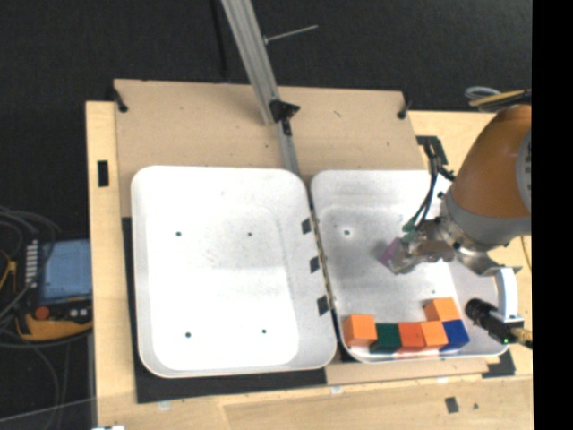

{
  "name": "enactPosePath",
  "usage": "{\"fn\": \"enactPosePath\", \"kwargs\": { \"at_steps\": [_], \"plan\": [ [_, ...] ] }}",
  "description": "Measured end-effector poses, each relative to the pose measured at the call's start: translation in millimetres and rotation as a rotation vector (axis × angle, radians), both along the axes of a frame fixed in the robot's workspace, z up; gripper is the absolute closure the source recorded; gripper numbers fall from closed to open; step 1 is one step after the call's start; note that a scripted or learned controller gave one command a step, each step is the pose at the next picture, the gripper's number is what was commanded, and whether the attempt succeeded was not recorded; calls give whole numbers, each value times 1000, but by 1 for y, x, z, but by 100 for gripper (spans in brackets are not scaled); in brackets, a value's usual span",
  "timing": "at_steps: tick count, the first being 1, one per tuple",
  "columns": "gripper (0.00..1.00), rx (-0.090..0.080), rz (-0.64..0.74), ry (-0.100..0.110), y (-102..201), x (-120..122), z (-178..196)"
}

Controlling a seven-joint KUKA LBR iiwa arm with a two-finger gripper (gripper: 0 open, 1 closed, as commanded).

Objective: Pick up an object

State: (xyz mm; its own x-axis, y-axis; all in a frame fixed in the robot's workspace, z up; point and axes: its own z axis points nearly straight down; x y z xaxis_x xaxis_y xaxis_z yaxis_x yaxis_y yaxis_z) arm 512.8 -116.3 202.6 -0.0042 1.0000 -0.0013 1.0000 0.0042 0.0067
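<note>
a wooden table [224, 124] seen from above at a slant, carrying two shallow white bins side by side.

nearest the viewer, along the front edge of the right bin [358, 213], sits a row of small blocks packed close together: an orange block [362, 328] at the left end, then a dark green block [387, 337], a red-orange block [411, 335], another orange block [433, 332] and a blue block [455, 331] at the right end. one more orange block [442, 309] sits just behind the blue one, touching the row.

a little farther back, over the middle of the right bin, hangs the pincer [400, 256] of a grey robot arm [488, 186] that reaches in from the right, with an orange band above the wrist. something small and purplish [391, 256] shows at the tip of the pincer, but it is too blurred to tell what it is or whether it is gripped. i cannot tell whether the pincer is spread or pressed together. the pincer is well apart from the row of blocks at the front.

the left bin [224, 267] sits beside the right one, their inner edges touching, joined by small dark clips.

to the left of the table, on the dark floor, lie a blue box [67, 269] and some cables.

at the far side, a slim metal pole [255, 47] rises at a tilt from the table behind the bins.
</note>
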Motion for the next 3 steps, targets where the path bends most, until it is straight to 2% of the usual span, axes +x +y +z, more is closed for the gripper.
{"fn": "enactPosePath", "kwargs": {
  "at_steps": [1, 3],
  "plan": [
    [100, 0, 1, -2, -1, 2, 54],
    [100, 3, 4, 5, 100, 19, 62]
  ]
}}
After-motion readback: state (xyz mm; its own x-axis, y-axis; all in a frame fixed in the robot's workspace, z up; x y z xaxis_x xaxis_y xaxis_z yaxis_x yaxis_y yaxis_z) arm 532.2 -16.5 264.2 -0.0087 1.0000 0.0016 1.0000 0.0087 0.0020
